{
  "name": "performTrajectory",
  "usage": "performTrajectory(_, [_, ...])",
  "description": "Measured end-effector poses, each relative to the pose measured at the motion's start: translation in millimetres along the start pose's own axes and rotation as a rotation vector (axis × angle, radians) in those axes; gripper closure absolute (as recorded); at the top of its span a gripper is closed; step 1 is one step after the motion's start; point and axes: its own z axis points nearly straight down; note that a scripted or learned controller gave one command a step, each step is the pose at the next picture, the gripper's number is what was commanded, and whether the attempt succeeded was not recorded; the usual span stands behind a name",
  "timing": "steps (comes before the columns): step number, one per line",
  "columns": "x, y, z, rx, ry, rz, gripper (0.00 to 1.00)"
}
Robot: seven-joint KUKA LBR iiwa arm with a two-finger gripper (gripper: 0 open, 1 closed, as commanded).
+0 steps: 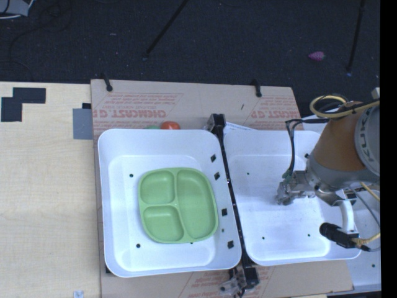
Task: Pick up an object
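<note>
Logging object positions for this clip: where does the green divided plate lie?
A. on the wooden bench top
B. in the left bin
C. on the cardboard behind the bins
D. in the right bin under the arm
B: the green divided plate lies flat in the left bin, while the tool is over the right bin.

Green divided plate (178, 205): smooth matt plastic. White bins (118, 166): smooth plastic, slight sheen. Tabletop (43, 185): pale wood grain. Printed brown cardboard (186, 107) under bins. Pincer (289, 193): dull grey metal.

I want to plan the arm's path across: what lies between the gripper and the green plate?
In the camera view, the gripper hangs over the right bin. Between it and the green plate lie bare white bin floor and the black clips joining the bins' rims.
</note>
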Motion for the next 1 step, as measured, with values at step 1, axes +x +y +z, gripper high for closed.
performTrajectory(1, [-0.6, 6.1, -60.9, -0.007, -0.002, -0.006, 1.00])
